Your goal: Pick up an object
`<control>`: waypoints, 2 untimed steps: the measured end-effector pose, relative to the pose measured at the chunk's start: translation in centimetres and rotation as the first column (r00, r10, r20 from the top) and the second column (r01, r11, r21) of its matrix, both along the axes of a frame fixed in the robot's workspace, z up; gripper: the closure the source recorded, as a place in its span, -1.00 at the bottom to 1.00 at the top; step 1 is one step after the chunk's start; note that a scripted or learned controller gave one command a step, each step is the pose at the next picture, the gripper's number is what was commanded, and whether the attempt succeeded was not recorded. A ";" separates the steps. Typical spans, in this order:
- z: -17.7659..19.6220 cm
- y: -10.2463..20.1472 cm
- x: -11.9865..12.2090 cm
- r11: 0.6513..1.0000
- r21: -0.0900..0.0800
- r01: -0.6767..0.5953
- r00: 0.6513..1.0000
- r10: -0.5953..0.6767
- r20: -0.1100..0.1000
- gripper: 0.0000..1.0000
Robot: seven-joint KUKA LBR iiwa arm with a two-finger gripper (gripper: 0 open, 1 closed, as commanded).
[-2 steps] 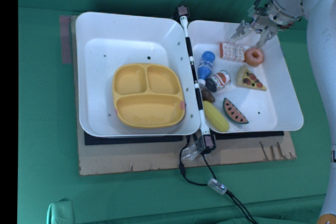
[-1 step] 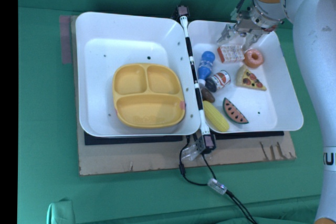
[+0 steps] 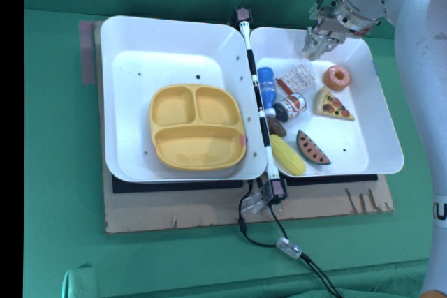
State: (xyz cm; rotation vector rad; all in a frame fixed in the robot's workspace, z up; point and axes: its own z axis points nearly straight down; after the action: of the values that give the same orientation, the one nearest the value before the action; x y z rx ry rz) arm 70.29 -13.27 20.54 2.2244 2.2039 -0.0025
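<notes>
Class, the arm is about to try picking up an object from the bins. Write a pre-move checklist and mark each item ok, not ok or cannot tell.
1. Gripper over the right bin, where the toys lie: ok.
2. Gripper directly above a toy: not ok; it hangs over bare floor near the far rim.
3. Doughnut lies apart from its neighbours: ok.
4. Pizza slice unobstructed: ok.
5. Corn cob clear of the bin wall: not ok; it lies against the divider.
6. Finger opening: cannot tell.
</notes>
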 end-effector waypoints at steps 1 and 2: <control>0.0 -0.2 0.0 1.000 -0.003 0.000 1.000 0.000 -0.001 -1.00; -1.4 0.4 -0.2 1.000 -0.004 -0.003 1.000 0.003 -0.007 -1.00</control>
State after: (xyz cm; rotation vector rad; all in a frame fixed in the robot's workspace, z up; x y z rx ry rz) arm 70.11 -12.86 19.16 2.2220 2.2091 -0.0145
